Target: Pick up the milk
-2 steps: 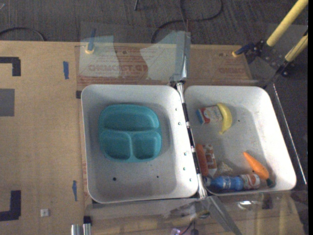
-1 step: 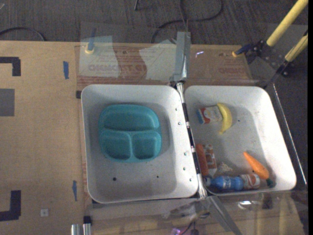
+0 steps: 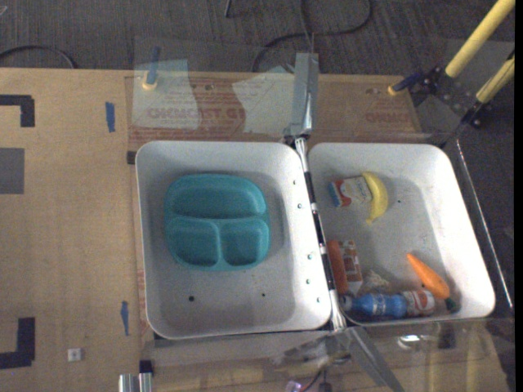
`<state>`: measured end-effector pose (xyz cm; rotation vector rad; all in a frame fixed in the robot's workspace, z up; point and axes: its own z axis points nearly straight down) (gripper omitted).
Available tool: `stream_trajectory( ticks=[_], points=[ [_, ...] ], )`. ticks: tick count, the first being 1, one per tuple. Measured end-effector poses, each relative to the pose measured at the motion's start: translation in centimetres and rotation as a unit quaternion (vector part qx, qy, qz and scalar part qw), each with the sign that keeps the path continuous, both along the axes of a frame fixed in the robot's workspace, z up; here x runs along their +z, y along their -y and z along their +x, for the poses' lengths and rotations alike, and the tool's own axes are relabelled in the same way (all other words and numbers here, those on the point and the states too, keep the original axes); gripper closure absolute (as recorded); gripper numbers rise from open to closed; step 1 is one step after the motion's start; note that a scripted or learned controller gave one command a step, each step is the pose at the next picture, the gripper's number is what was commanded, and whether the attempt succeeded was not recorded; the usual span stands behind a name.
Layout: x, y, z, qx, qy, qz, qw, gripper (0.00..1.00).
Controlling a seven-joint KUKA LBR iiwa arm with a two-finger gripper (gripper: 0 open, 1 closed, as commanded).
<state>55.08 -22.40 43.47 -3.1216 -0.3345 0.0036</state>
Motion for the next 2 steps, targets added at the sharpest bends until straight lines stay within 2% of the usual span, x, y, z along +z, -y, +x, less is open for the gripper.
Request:
stream_trajectory(
  ticks=[1, 2],
  points=[
    [-6.99, -0.23, 0.56, -0.006, 0.000, -0.0001, 1.0000, 0.00],
    [-5.99, -0.06, 0.55, -0.007, 0.000, 0.0006, 1.0000, 1.00]
  ],
)
